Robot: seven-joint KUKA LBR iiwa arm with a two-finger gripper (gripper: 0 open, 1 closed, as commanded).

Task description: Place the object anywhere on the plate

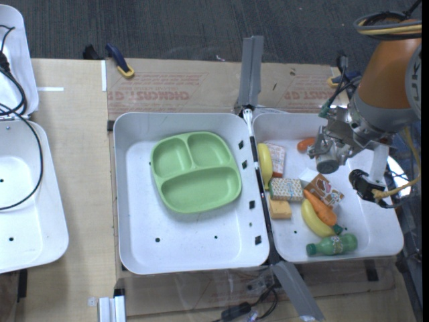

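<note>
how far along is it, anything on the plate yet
Nothing looks done: the green plate in the left bin has no object on it. In hand: the gripper hangs over the right bin, above the toy food, with nothing visibly held. The banana, carrot and green bottle lie there. Left: grasp an object, carry it over, set it on the plate.

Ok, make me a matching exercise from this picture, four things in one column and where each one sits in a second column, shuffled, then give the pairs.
Things:
1. green plate
2. green bottle
3. end effector
4. blue clamp

Places:
A. lying along the front of the right bin
B. above the back of the right bin
C. inside the left bin
D. on the bench behind the left bin

Pairs: 1-C, 2-A, 3-B, 4-D
</note>
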